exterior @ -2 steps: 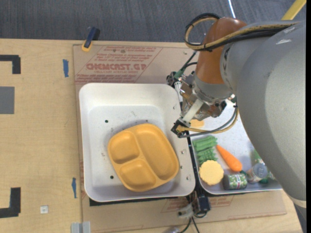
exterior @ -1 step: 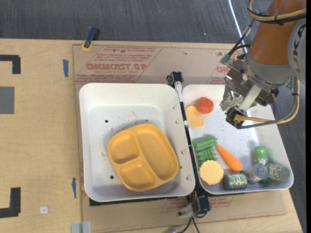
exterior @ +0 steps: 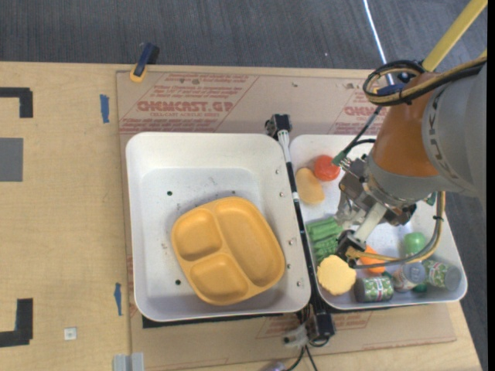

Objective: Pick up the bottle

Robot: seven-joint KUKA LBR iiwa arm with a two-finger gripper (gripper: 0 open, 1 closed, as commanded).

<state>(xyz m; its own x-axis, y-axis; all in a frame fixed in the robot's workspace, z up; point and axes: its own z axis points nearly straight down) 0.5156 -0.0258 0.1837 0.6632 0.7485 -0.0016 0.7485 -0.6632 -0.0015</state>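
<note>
The bottle, a small clear one with a green label, lies on its side along the near edge of the right bin, close to that bin's near right corner. Just to its left a green can also lies on its side, and beside the can sits a round yellow piece in the bin's near left corner. An orange carrot-like piece rests just above the can, and a green ball-shaped piece sits just above the bottle.

The grey arm, with its orange band, reaches in from the right and hangs over the middle of the right bin. Its gripper points down toward the bin's left half, near a ridged green block and the yellow piece, apart from the bottle. Whether the jaws stand wide or narrow cannot be told from this angle, and nothing can be seen held between them.

Farther back in the same bin lie a red tomato-like piece and a pale peach lump, touching each other.

The left bin holds a yellow divided tray with three compartments, tilted slightly across the bin's floor. Both bins sit on a cardboard sheet on the bench.
</note>
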